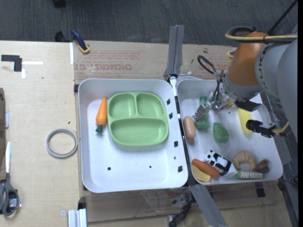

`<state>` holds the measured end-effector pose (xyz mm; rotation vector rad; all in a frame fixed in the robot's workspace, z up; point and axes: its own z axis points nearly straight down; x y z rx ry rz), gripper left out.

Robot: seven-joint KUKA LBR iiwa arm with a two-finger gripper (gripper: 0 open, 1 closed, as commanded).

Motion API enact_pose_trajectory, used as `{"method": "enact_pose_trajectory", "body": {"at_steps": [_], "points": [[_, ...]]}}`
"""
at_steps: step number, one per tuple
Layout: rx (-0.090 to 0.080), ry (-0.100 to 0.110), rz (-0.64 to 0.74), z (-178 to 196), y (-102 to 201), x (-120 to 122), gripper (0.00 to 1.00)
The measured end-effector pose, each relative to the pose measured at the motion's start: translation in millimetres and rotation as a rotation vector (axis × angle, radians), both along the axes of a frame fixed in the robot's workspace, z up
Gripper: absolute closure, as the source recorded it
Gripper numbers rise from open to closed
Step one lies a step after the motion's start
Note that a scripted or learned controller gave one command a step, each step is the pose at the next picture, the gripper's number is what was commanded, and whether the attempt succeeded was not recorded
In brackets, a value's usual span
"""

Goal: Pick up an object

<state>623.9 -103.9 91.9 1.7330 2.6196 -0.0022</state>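
Observation:
My gripper [204,111] hangs low in the right bin [272,148], near its upper left part. Its tip is right above a dark green leafy toy [202,123] and seems to touch it. A small teal piece [202,100] lies just behind the gripper. Nearby lie a tan bread roll [189,128] to the left, a lighter green toy [220,133] to the right and a yellow piece [245,120] further right. I see nothing lifted off the bin floor.
The right bin's front holds a carrot [205,166] on a yellow slice [202,176], a black-and-white toy [218,162], a tan ring-shaped pastry [245,159] and a brown piece [262,165]. The left bin [137,174] holds a green divided plate [138,118] and an orange carrot [101,111].

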Motion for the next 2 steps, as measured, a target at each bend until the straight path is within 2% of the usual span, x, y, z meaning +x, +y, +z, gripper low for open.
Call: {"method": "enact_pose_trajectory", "body": {"at_steps": [1, 2], "points": [[0.001, 0.0, 0.18, -0.1, 3.5, -46.7, 0.0], [0.0, -0.001, 0.177, 9.1, 2.5, -46.3, 1.0]]}}
